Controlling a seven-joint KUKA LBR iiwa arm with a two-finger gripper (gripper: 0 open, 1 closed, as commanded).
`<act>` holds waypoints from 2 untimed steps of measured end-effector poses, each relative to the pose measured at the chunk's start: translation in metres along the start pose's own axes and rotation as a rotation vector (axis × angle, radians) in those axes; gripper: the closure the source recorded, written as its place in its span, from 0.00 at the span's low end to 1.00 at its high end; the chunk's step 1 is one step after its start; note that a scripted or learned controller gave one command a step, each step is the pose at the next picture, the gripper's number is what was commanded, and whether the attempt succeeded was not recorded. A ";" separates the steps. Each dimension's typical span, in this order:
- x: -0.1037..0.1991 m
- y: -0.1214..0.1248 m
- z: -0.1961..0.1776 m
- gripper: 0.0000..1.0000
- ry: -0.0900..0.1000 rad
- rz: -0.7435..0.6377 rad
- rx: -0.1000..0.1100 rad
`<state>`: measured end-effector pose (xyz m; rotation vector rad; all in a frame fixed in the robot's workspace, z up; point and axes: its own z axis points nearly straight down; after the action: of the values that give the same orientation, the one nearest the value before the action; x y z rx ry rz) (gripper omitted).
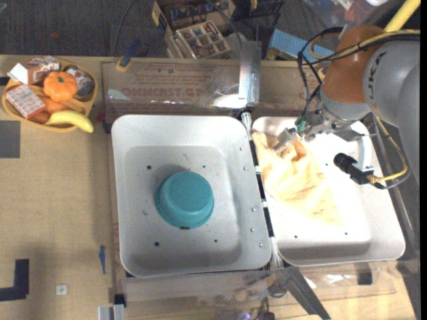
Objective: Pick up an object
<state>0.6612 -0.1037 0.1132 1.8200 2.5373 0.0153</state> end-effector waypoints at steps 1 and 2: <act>-0.021 0.002 -0.107 0.00 0.006 0.043 0.016; -0.021 0.000 0.024 0.00 0.006 0.043 0.015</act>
<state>0.6690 -0.1239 0.0894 1.8824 2.5092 0.0025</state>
